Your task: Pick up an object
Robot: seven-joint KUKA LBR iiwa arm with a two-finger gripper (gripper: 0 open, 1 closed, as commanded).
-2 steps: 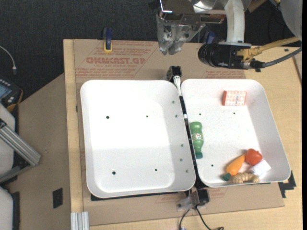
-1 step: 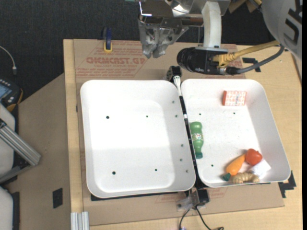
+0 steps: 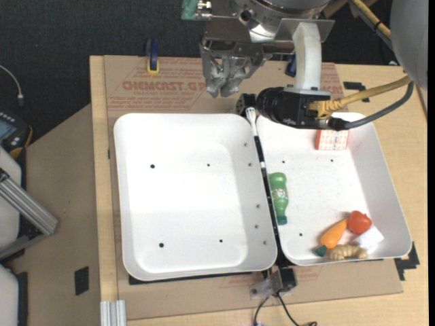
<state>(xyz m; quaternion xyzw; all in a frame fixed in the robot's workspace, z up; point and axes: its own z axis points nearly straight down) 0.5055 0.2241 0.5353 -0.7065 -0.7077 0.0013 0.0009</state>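
Note:
My gripper (image 3: 228, 79) hangs high over the far edge of the bench, just behind the far right corner of the left bin (image 3: 136, 182). Nothing shows in its grasp. The right bin (image 3: 380, 175) holds the objects. A green bottle (image 3: 278, 196) lies along that bin's left wall. At the near right corner an orange carrot-like piece (image 3: 333, 235), a red piece (image 3: 359, 221), a knobbly beige piece (image 3: 346, 252) and a white flat piece (image 3: 372, 238) are bunched together. A small pink and white box (image 3: 332, 139) stands near the far wall.
The two bins meet along a dark seam (image 3: 262, 165). They rest on a cardboard sheet (image 3: 170, 80) with a blue and yellow clamp (image 3: 153, 56) at its far edge. A metal rail (image 3: 27, 206) lies at the left, off the bench.

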